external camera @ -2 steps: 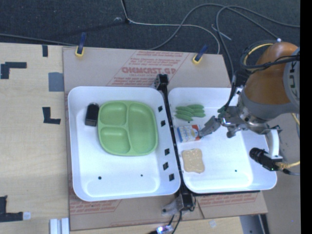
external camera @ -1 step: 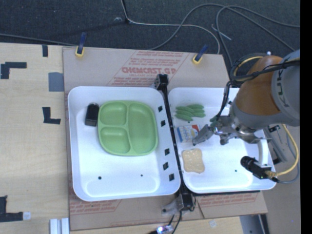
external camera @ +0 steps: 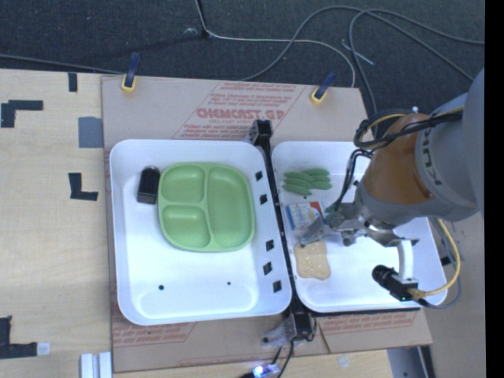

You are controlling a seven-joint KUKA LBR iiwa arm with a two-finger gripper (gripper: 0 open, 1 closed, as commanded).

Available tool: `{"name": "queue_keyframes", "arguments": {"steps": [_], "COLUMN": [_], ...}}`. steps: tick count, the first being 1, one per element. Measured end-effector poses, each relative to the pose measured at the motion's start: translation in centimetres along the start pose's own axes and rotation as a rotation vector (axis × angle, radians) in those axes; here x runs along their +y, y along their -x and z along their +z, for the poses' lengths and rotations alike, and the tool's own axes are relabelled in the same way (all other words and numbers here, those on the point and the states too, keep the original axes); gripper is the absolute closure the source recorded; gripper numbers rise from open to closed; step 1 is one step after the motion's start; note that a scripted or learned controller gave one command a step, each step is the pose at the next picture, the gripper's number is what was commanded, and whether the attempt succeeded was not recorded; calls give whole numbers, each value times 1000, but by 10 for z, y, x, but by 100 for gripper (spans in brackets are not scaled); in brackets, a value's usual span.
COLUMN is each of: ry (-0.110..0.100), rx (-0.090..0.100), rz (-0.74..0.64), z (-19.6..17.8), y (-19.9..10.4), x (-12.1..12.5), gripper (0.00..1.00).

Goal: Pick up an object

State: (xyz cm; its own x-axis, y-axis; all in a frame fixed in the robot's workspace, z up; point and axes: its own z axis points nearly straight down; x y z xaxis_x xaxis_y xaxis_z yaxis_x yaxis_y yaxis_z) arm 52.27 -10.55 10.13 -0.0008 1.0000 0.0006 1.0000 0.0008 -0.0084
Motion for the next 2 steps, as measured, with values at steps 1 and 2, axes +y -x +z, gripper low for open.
{"name": "queue_keyframes", "arguments": {"steps": [1, 2], "ry": [4, 12], "rx": [0, -1], "rz": [-2, -1], "z": [-13, -68], "y": [-1, -9], "x": [1, -4], "gripper": [100, 100]}}
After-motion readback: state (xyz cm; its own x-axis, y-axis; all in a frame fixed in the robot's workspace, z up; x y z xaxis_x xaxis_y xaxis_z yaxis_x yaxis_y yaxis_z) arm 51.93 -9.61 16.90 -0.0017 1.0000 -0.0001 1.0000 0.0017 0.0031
